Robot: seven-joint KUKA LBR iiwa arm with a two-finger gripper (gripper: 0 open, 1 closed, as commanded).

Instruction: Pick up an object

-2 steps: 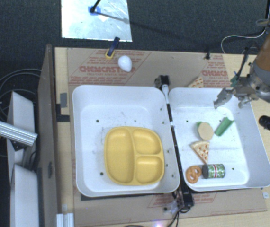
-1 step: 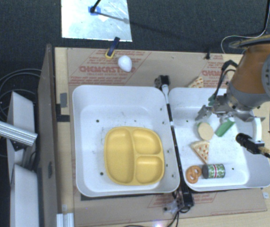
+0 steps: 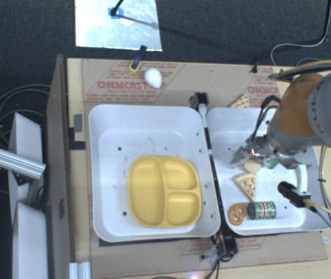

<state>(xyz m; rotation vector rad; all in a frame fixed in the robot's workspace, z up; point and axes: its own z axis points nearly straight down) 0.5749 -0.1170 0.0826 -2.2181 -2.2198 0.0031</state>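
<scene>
The pincer (image 3: 248,154) hangs low over the middle of the right bin (image 3: 226,122); from above I cannot tell whether it is spread or pressed together. Just in front of it a pizza slice (image 3: 247,185) lies flat, a tan wedge with red dots. It is close to the bin's left wall. A brown pretzel (image 3: 236,214) and a dark can (image 3: 262,210), lying on its side, crowd the front rim. The bin's far half is bare white floor. A yellow plate (image 3: 164,190) lies in the left bin (image 3: 113,127).
</scene>
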